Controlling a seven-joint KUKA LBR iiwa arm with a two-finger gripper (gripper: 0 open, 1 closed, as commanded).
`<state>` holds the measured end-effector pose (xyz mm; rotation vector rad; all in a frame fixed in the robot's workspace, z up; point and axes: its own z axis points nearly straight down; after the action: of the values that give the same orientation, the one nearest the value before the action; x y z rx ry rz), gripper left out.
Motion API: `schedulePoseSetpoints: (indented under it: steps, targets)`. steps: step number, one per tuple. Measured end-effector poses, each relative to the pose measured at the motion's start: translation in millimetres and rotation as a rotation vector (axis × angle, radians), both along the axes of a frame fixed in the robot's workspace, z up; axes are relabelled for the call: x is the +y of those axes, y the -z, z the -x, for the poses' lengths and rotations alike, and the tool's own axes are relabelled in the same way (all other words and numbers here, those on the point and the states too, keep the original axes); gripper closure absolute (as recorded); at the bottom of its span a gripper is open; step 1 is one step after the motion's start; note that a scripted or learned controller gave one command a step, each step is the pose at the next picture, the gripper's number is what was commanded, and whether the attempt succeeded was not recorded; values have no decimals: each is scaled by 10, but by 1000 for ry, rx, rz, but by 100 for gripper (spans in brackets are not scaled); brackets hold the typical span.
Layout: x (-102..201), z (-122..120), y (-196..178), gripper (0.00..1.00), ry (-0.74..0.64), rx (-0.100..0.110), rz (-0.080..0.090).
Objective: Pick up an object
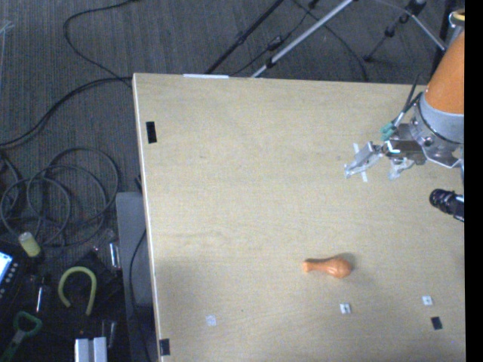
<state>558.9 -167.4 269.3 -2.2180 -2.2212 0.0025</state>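
the tool (375, 164) hangs near the worktop's (241, 194) right side with its two fingers spread and nothing between them — a stance that suits a reach not yet committed. the one thing to pick, a small orange pear-shaped object (329, 267), lies on its side well apart from it, nearer the front edge — out in the clear, so a straight drop should reach it.

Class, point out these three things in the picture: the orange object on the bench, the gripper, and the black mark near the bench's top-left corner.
orange object (329, 266), camera view, its bulbous body.
gripper (376, 164), camera view, midway between fingertips.
black mark (151, 132), camera view, its centre.
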Motion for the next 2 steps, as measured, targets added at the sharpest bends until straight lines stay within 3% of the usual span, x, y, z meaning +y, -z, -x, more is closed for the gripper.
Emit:
schedulePoseSetpoints:
  steps: [1,2]
  targets:
    - [252,-655,808,0,-67,0,1]
    - [-518,-1067,1835,0,-275,-2,4]
